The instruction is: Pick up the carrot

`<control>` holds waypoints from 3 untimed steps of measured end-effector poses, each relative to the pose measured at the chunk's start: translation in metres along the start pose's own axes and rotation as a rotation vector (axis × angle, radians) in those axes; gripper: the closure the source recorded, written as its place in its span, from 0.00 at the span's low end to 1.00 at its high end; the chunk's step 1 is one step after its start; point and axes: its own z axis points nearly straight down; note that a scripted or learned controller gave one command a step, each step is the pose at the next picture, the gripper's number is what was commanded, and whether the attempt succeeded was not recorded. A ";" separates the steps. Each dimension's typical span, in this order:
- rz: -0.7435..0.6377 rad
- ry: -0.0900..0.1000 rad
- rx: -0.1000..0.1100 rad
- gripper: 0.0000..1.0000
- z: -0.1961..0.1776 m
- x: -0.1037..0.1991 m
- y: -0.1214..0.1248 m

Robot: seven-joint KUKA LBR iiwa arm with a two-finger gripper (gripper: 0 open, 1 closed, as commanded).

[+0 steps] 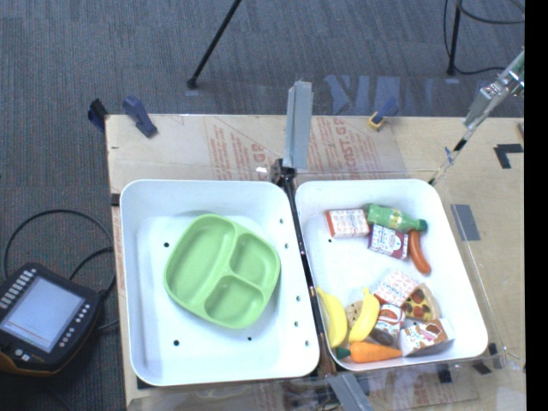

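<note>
Slim metallic silver-grey gripper piece at top right edge; thin dark rod below.

Grey carpet floor, a black tripod leg, cardboard-covered bench

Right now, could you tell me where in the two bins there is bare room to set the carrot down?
Left bin: bare floor rings the green divided plate, widest along its left wall. Right bin: a bare patch lies mid-left, below the red-and-white packet and above the bananas. Its front corner around the carrot is crowded.
</note>
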 end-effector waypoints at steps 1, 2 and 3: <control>-0.002 0.003 0.003 1.00 -0.006 -0.001 0.002; -0.004 0.006 0.005 1.00 -0.013 -0.002 0.004; -0.006 0.009 0.007 1.00 -0.019 -0.003 0.006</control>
